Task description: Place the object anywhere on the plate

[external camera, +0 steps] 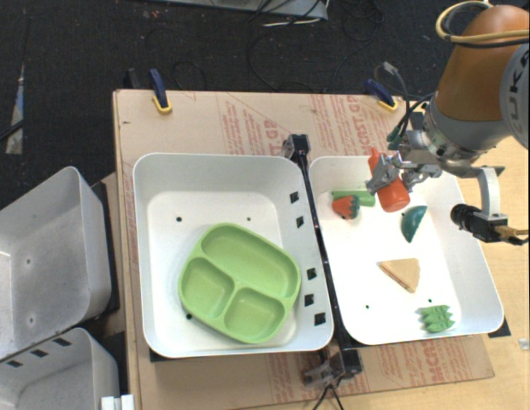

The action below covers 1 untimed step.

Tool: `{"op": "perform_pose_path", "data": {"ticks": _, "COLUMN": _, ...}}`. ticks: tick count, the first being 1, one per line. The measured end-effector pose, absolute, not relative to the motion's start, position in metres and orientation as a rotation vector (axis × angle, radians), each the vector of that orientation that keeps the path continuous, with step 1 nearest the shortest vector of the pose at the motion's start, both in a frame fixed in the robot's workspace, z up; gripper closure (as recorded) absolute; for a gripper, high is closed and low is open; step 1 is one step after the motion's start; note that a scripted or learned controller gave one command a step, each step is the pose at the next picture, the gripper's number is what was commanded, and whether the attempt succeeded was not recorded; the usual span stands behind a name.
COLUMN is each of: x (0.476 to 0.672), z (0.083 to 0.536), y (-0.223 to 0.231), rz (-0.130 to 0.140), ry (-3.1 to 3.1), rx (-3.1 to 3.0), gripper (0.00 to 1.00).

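Observation:
A light green divided plate (239,282) lies in the left white bin (154,178), tilted toward the front. My gripper (385,176) hangs over the back of the right bin (470,263). An orange-red toy piece (395,198) sits right at the gripper's tip, partly covered by it; whether it is gripped or lying on the bin floor is not visible. Just to the left lies a red and green pepper-like toy (348,203).
In the right bin there are also a teal piece (413,222), a tan wedge (403,272) and a green leafy toy (438,318) near the front corner. The arm's grey and orange body (483,67) stands over that bin's back right. Another white bin (43,246) sits at the far left.

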State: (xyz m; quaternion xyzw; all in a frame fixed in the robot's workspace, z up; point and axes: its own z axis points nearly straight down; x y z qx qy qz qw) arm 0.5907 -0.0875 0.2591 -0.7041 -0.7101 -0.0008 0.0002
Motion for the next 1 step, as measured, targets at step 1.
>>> {"op": "perform_pose_path", "data": {"ticks": 1, "x": 0.5977, "z": 0.2599, "y": -0.025, "rz": -0.003, "ry": -2.231, "rx": -2.211, "gripper": 1.0}}
